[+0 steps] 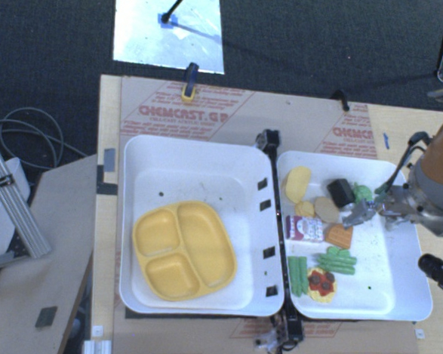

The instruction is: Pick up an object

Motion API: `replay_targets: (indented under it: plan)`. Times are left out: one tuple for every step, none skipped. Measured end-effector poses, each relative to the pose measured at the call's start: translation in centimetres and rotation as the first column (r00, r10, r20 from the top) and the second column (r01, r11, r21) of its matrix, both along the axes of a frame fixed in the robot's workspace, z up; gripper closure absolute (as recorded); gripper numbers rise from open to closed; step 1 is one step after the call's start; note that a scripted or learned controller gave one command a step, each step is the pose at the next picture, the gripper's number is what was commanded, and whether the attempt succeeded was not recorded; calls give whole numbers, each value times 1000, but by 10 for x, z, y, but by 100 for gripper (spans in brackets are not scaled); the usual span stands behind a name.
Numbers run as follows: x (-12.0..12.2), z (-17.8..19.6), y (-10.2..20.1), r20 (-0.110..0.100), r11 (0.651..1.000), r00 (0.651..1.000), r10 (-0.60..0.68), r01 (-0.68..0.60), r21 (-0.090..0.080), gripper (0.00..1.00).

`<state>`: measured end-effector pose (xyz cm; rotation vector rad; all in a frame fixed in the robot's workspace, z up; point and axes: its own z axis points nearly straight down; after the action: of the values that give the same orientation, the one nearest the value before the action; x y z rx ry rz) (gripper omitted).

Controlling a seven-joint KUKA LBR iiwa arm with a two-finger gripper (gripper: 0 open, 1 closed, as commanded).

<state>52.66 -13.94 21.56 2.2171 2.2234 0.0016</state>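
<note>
The right bin [403,291] holds several toy foods. Among them are a yellow lemon-like piece [297,183], a black block [340,192], a green leafy piece [363,194], a tan round piece [326,209], a red and white carton [305,229], an orange piece [339,237], green beans [337,259], a green pod [296,275] and a pizza slice [320,284]. My gripper [357,214] reaches in from the right and sits low over the bin, between the black block, the tan piece and the orange piece. Nothing visibly hangs from it.
The left bin [154,160] holds a yellow divided plate [182,248]. A black divider with clips [273,214] runs between the bins. The arm's body [437,180] covers the right bin's far right corner. Cardboard [233,113] lies under both bins.
</note>
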Motion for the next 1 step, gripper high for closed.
replay_targets:
  plan:
    - [0, 185, 102, 19, 1000, 1000, 13, -13, 2, 0]
